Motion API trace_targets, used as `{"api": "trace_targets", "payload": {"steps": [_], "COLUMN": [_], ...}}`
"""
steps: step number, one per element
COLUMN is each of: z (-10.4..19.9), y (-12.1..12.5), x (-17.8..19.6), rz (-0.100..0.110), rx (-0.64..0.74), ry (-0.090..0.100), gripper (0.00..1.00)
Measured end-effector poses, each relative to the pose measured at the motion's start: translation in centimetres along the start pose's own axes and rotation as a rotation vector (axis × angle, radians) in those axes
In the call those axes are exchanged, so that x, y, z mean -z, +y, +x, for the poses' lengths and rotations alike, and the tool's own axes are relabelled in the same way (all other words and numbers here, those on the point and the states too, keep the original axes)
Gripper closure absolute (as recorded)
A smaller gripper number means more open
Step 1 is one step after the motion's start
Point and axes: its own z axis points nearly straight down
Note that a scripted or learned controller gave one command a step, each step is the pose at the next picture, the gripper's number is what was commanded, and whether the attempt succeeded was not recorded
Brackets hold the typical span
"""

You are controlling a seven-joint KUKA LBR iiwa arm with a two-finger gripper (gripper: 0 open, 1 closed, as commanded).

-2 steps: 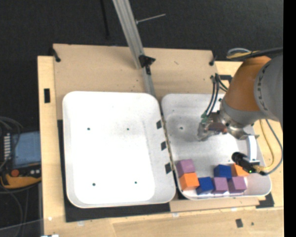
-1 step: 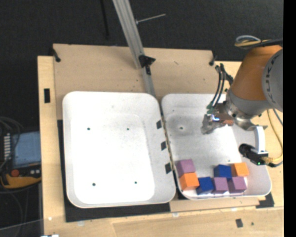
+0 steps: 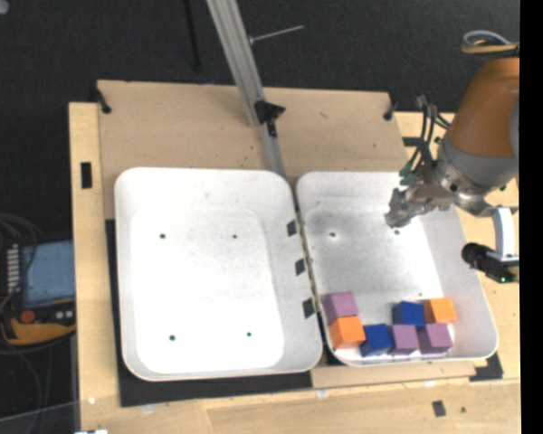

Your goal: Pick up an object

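2 shallow white bins sit side by side on the wooden bench (image 3: 208, 120), and all the action is on the right half of the frame. The left bin (image 3: 208, 269) shows just its speckled floor, while the right bin (image 3: 371, 242) has a little pile of blocks crowded along its lower edge. Counting them, I get 7: a purple block (image 3: 341, 304) with an orange block (image 3: 347, 331) right below it, touching, then a blue block (image 3: 376, 338), a second purple block (image 3: 404, 337), a third purple block (image 3: 435, 335), a second blue block (image 3: 408, 314) and a second orange block (image 3: 442, 310) in the row above. The arm (image 3: 484, 125) comes in from the right edge, and the gripper (image 3: 400, 208) hangs over the upper part of the right bin, well apart from the pile. Honestly can't tell if it's open or closed, too small and blurry, but no block is up there with it.
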Motion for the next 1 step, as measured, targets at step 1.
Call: {"api": "trace_targets", "payload": {"steps": [1], "z": [-0.11], "y": [0.16], "x": [3.66], "rz": [0.003], "rx": [0.001], "ry": [0.001], "gripper": [1.00]}}
